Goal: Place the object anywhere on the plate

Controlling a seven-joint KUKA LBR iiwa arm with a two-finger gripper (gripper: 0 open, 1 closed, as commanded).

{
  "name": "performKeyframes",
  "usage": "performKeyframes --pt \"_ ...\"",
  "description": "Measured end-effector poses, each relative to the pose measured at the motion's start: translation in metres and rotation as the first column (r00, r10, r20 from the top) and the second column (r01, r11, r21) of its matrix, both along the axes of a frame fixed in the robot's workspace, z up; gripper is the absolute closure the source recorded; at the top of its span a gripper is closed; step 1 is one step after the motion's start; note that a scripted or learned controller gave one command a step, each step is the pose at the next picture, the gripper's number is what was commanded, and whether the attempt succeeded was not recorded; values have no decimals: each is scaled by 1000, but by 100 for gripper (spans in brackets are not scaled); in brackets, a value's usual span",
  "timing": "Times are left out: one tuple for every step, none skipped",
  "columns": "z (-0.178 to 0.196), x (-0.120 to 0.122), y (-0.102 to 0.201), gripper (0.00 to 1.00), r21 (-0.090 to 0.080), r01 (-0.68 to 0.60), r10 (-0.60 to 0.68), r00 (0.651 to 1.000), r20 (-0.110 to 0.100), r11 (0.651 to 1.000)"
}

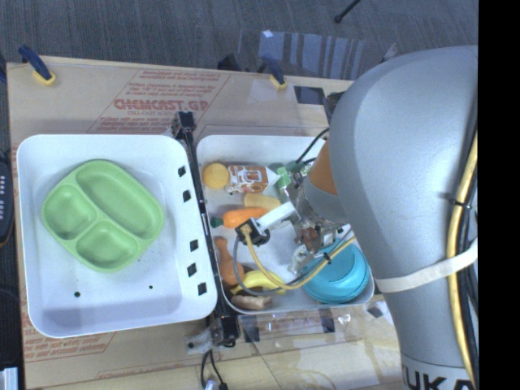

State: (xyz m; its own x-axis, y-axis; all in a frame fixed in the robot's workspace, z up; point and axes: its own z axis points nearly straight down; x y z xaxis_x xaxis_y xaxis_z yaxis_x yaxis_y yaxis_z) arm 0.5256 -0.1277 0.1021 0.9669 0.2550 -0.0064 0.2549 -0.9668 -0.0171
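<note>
A light green plate (101, 214) with three compartments lies in the left bin (49, 315), with nothing on it. My gripper (312, 240) hangs low in the right bin (244, 146), under the big grey arm, just above and left of a blue bowl (343, 278). Toy foods lie left of it: an orange carrot (242, 217), a yellow round fruit (214, 175), a brown and white carton (247, 177) and a yellow banana (262, 280). The arm hides the right part of this bin. I see nothing clearly held.
A black divider with clips (192, 210) runs between the two bins. A yellow cable (276, 281) loops from the wrist over the toys. An orange-brown piece (223, 258) and a brown piece (249, 301) lie by the right bin's left wall.
</note>
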Motion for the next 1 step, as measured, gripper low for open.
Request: performKeyframes --pt "53 -50 38 0 -2 -204 204 979 1 979"
